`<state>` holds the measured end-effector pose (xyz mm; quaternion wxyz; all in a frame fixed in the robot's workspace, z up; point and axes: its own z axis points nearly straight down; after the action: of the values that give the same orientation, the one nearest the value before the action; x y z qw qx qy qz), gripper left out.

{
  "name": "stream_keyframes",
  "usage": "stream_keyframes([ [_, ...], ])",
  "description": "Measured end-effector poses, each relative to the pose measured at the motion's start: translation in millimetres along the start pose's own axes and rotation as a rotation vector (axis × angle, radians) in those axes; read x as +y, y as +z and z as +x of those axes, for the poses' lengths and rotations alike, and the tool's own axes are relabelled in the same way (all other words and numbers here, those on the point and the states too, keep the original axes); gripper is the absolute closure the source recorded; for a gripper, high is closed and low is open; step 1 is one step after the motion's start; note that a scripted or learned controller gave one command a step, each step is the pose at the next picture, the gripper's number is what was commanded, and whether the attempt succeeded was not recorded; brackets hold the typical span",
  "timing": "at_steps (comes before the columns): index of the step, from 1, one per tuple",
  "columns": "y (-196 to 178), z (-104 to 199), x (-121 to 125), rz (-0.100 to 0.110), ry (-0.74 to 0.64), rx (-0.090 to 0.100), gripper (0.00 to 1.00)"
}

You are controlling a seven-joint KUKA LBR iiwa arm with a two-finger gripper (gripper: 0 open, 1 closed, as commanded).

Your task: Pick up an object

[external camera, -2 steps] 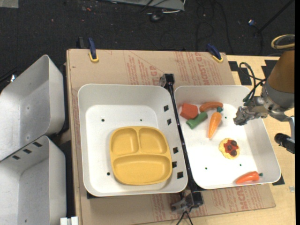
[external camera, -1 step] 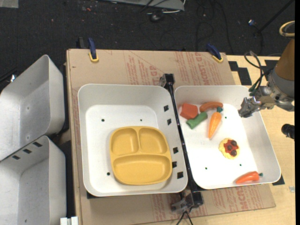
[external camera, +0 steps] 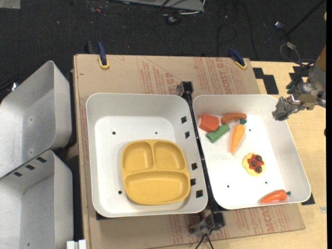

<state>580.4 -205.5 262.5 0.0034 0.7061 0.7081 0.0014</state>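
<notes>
- Nearest the lens, lower right of frame: small red pepper (external camera: 273, 195) noted lying flat against the lower rim of the right bin (external camera: 295, 154), likely come to rest there against the wall.
- Just above it, toward the bin's middle: yellow disc with dark red topping (external camera: 253, 164), lying apart from the rest and open to approach from every side.
- Upper left part of the same bin: cluster logged, comprising carrot (external camera: 237, 137) lying at a slant, green piece (external camera: 218, 133), red-orange block (external camera: 209, 122) and sausage-like orange piece (external camera: 233, 118). Green piece and block appeared touching; carrot close beside. Judged a crowded spot, harder to close on one item cleanly.
- Left bin (external camera: 98, 139), centre-left of frame: yellow divided tray (external camera: 154, 171) set flat, compartments up. Judged too broad and flat for a two-finger hold.
- Gripper (external camera: 281, 112) recorded at upper right of frame, over the right bin's upper right corner rim, well apart from every item. Nothing seen between its tips. Degree of opening could not be told: too small and dark against the rim.
- No pick yet made; all candidate objects found resting on the bin floors. Judged an approach stage, with the disc or the pepper as the least obstructed targets.
- Risk noted: pepper's place against the wall could block one finger.
</notes>
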Motion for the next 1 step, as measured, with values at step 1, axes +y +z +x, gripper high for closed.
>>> stream_keyframes([
  [1, 12.8, 56.2, -10.1, 0.009, -0.004, 0.005, 1.0],
])
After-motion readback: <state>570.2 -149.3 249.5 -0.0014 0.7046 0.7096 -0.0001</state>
